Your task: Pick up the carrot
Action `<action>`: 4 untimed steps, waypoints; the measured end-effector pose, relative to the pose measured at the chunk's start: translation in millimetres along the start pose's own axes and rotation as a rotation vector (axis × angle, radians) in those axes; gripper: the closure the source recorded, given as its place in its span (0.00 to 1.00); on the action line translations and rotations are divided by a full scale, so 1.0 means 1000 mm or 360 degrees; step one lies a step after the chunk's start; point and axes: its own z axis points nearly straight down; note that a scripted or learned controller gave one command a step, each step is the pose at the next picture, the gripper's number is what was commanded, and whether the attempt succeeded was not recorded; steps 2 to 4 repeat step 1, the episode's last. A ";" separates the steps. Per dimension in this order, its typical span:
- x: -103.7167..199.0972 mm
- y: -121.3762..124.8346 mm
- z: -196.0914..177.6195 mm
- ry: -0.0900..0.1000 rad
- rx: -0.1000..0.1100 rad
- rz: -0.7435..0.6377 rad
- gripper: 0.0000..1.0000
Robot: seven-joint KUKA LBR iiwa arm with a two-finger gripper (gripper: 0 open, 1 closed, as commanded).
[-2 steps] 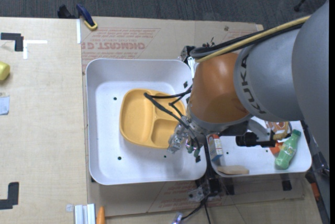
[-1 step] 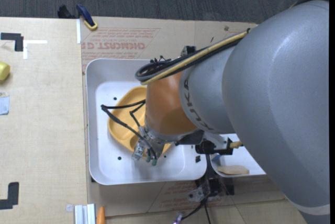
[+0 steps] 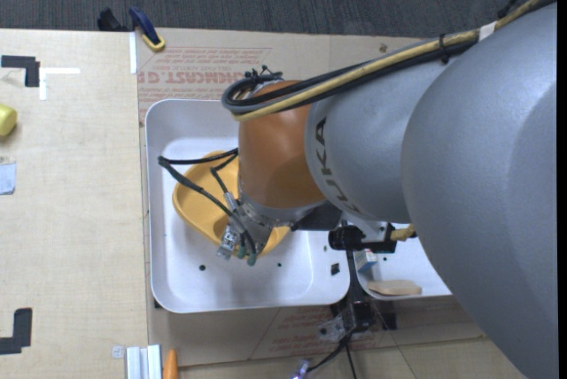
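The gripper [image 3: 237, 249] hangs low in the white bin [image 3: 168, 280], right at the edge of a yellow bowl [image 3: 199, 200], and I cannot tell its state, or which thing here is the carrot.

Your bench [image 3: 71, 262] is pale wood; on it you have a flattened cardboard sheet [image 3: 204, 67] bearing the white bin [image 3: 164, 218]; a yellow object [image 3: 6, 119] lies at the left edge.

Arm [image 3: 425, 129] low, claw [image 3: 237, 246] downward.
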 end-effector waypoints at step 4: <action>-0.041 -0.080 0.059 0.0001 0.0000 -0.0147 1.00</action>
